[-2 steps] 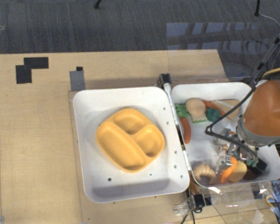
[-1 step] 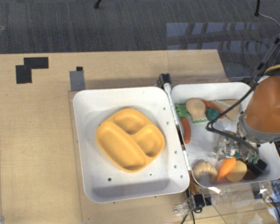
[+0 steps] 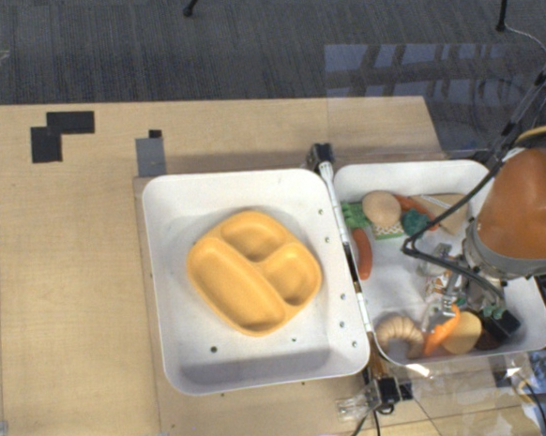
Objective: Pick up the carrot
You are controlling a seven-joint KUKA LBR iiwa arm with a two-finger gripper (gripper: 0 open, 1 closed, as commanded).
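A small orange carrot (image 3: 437, 336) lies near the front wall of the right bin (image 3: 383, 180), between a tan bread-like piece (image 3: 395, 329) and a pale yellow item (image 3: 463, 333). My gripper (image 3: 444, 300) hangs directly over the carrot's upper end, touching or almost touching it. Cables and the wrist hide the gripper's tips. The arm's orange band (image 3: 531, 206) covers the bin's right side.
A long red-orange item (image 3: 361, 252) lies along the right bin's left wall. A green item (image 3: 353, 217), a beige round one (image 3: 381, 208) and another orange piece (image 3: 413, 208) sit at the back. A yellow divided plate (image 3: 252, 270) rests in the left bin (image 3: 181, 361).
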